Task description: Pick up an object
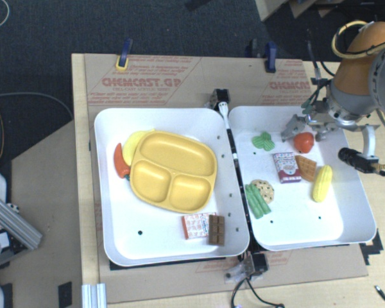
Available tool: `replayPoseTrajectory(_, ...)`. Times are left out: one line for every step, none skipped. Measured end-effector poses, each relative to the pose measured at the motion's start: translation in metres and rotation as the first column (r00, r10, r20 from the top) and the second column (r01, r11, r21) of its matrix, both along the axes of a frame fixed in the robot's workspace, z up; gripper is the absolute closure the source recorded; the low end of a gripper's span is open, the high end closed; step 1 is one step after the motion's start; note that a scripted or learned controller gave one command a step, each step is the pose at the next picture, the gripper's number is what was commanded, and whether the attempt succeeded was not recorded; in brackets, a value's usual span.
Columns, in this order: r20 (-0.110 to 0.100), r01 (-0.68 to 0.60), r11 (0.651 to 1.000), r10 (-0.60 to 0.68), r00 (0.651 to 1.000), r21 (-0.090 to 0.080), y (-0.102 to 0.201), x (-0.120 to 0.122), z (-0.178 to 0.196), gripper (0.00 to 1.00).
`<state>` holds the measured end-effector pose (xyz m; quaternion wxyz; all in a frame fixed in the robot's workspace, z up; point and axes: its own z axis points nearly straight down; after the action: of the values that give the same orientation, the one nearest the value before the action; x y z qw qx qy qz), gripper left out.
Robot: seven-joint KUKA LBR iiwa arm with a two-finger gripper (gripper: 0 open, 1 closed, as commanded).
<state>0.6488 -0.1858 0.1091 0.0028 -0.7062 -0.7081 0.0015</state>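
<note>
Tomato (303,142) sits between the pincer's (303,131) spread fingers in the right bin (354,226), not lifted. Just below lie a red-labelled packet (285,167), writing unreadable, and a cracker (306,168). "CHEMCAST GP" marks the board (141,81) far left.

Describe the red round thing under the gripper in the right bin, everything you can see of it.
The red round thing looks like a small plastic toy tomato, smooth and slightly glossy. It lies at the far end of the right bin, directly under the gripper, whose metal parts overlap its top edge. Whether they touch it cannot be told. An orange cracker-like piece lies just nearer the camera, apart from it.
</note>
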Motion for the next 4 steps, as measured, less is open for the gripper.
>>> replayPoseTrajectory(0.002, 0.000, 1.000, 0.000, 1.000, -0.001, 0.001, 0.000, -0.026, 0.00)
replayPoseTrajectory(0.008, -0.001, 1.000, 0.001, 1.000, -0.003, 0.001, 0.001, -0.013, 1.00)
replayPoseTrajectory(0.015, 0.001, 1.000, -0.001, 1.000, -0.005, -0.005, 0.012, 0.041, 1.00)
replayPoseTrajectory(0.015, 0.001, 1.000, -0.001, 1.000, -0.005, -0.002, 0.018, 0.087, 1.00)
